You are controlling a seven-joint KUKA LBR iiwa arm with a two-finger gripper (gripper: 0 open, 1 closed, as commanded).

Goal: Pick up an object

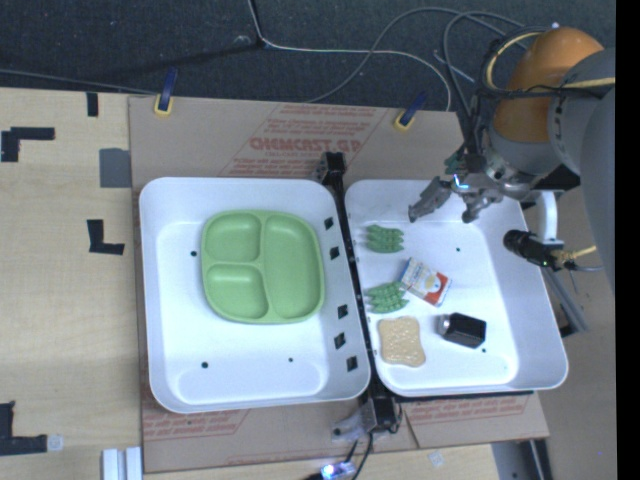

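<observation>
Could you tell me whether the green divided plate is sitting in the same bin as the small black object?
No, the green divided plate lies in the left bin, while the small black object lies in the right bin.

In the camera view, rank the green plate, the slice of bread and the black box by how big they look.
Largest to smallest:
1. green plate, by far
2. slice of bread
3. black box; only slightly smaller than the bread, so that order is unsure.
</observation>
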